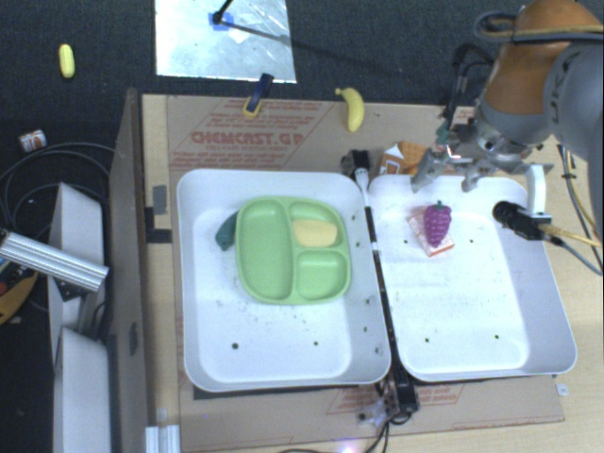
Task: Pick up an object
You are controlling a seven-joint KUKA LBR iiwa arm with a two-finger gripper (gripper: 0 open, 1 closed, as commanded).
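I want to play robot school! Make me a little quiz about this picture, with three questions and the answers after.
1. True or false: the purple grapes lie in the right bin.
2. What sits in the top right compartment of the green divided plate? A) a yellow thing B) a red ball C) a spoon
3. Fill the gap: the banana lies on the brown board, ____ both bins.

Key
1. True. They lie near the bin's back, just below the gripper.
2. A. A yellow thing fills that compartment.
3. Outside. It lies beyond the left bin, near its far corner.
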